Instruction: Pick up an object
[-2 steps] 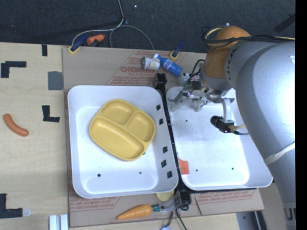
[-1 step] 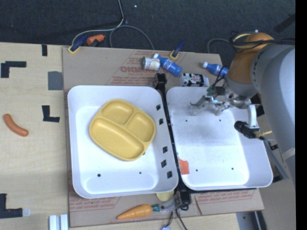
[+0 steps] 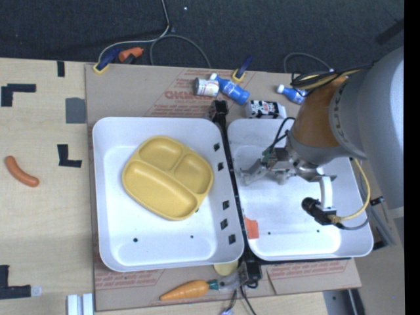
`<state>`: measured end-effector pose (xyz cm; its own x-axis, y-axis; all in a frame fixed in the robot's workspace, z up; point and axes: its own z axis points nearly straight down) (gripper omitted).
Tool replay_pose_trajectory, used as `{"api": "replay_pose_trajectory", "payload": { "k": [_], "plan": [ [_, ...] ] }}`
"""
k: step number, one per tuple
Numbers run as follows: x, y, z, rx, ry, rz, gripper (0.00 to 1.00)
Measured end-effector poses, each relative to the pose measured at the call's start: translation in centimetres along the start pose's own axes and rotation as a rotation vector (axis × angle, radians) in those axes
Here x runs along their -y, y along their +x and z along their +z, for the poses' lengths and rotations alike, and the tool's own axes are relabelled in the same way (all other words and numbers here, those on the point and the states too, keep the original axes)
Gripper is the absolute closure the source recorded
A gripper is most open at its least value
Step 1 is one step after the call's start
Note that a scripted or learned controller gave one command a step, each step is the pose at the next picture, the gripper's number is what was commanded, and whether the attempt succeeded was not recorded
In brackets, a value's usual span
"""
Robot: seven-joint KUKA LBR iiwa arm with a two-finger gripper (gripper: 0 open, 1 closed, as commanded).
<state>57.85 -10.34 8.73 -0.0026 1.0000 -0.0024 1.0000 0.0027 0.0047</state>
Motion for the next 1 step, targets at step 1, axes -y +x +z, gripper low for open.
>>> {"api": "replay_pose_trajectory", "payload": {
  "k": [1],
  "plan": [
    [-5.09, 0.82, 0.15, -0.001, 0.001, 0.0, 0.0]
  ]
}}
